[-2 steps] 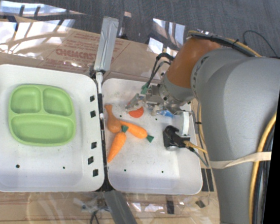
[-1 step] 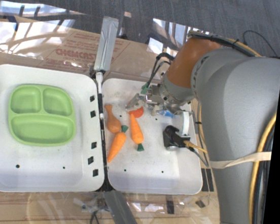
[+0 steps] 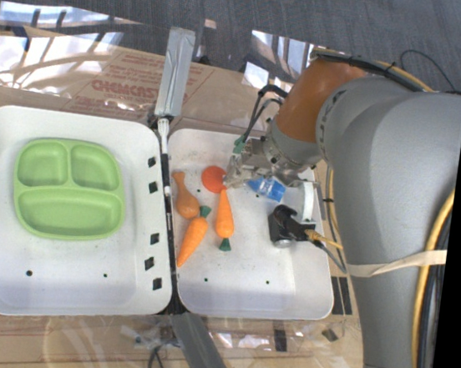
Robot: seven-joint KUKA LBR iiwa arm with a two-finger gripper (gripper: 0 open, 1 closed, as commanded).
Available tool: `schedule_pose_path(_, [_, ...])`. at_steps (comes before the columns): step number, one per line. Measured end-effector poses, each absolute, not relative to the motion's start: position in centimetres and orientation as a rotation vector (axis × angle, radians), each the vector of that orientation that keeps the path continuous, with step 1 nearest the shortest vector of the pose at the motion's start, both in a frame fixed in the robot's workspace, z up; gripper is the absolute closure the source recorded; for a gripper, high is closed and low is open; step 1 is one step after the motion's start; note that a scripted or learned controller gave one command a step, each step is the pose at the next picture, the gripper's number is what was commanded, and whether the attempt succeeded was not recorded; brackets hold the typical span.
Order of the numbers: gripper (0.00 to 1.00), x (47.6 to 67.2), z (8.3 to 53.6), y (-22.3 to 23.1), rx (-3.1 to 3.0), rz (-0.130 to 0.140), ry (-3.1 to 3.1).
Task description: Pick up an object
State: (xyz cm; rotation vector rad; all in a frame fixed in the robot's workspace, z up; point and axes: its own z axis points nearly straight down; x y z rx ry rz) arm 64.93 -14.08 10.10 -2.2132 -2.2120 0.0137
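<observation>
I am reaching in over the right bin (image 3: 270, 298), and my gripper (image 3: 238, 172) is hanging above its far half. From this view I cannot tell whether it is released, clenched, or grasping anything.

- An orange-red round object (image 3: 213, 177) is lying just beside the gripper, on the side toward the left bin (image 3: 1, 262).
- A blue object (image 3: 266, 189) is lying just beside it on the opposite side.
- An upright carrot (image 3: 225, 212), a slanted carrot (image 3: 192, 241) and a tan-orange piece (image 3: 185, 199) are lying close together nearer the bin's middle.
- A green divided plate (image 3: 68, 191) is sitting in the left bin.
</observation>
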Motion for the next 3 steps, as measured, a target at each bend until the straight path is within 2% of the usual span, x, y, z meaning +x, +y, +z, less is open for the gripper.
schedule_pose_path(1, [0.0, 64.9, 10.1, -14.1, -2.213, 0.014, -2.212])
schedule_pose_path(2, [0.0, 65.7, 19.0, -13.5, -2.429, 0.006, -1.988])
schedule_pose_path(3, [0.0, 64.8, 8.9, -12.2, -2.291, 0.006, -2.142])
